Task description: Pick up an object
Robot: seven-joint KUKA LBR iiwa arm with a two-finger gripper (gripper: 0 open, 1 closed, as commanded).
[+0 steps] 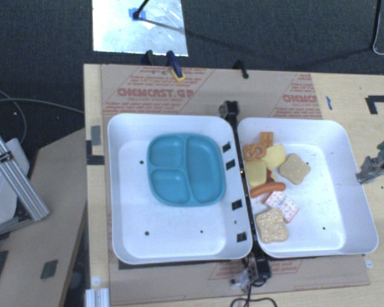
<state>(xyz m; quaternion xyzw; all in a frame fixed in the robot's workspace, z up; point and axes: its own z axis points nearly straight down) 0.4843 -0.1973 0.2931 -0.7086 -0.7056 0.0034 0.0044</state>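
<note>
Pincer at right edge of frame, just outside the right rim of the right shallow white plastic bin, nothing seen between it; too small and blurred, cannot tell its state.

Right bin holds a cluster of toy food against its far-from-pincer wall: brown pretzel piece, orange cracker block, pale yellow round piece, yellow block, tan bread slice nearest the pincer, red-orange sausage, pink-white wrapped sweets, beige cookie. Sausage long axis runs roughly toward the pincer, slightly tilted.

Left shallow white plastic bin, well apart from pincer, holds a blue three-compartment plastic plate, lying flat.

Both bins sit on brown printed cardboard over the tabletop. Dark carpet floor beyond, with a shiny metal sheet.
</note>
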